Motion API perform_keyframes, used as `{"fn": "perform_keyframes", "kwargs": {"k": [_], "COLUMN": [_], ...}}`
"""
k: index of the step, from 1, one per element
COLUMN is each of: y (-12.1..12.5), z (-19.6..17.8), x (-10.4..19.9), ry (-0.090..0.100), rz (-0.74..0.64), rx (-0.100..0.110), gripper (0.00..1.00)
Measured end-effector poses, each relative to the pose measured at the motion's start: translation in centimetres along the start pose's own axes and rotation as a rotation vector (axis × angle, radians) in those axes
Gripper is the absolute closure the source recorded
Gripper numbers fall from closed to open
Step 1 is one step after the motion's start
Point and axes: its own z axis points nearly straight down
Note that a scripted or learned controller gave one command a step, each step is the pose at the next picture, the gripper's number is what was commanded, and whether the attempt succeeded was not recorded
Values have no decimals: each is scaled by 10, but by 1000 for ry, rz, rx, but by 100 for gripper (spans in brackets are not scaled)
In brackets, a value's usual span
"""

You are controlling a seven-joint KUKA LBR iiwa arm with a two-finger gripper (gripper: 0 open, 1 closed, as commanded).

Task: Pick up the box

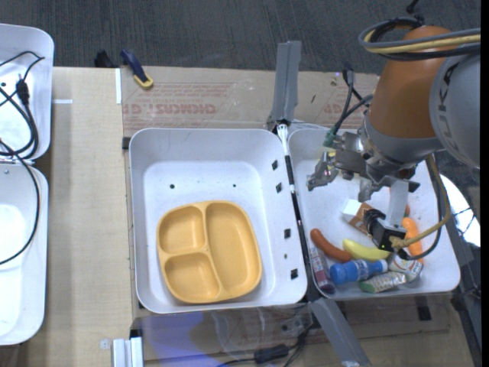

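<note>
We see pale wooden bench (84,205) with brown cardboard sheet (199,98) across its far side. Two shallow white bins sit side by side on bench, touching: left bin (145,167), right bin (306,228). Blue-and-yellow tool (135,69) lies at far edge of cardboard. White trays (19,297) with black cables sit at bench's left end.

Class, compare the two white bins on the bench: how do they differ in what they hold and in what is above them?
The left bin holds one yellow divided plate; the right bin holds a jumble: a sausage, a banana, a blue bottle.
Nothing hangs over the left bin; the arm reaches over the right bin.
Both are shallow, white and side by side.
</note>
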Motion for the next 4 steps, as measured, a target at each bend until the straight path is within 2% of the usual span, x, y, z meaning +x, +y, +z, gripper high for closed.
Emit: {"fn": "perform_keyframes", "kwargs": {"k": [1,2,3,4], "y": [-50,-79,-79,-74], "z": [69,168,132,165], "x": [71,109,111,97], "ry": [-1,0,0,15], "rz": [30,-10,15,24], "rx": [2,1,0,0], "gripper": [0,0,0,0]}}
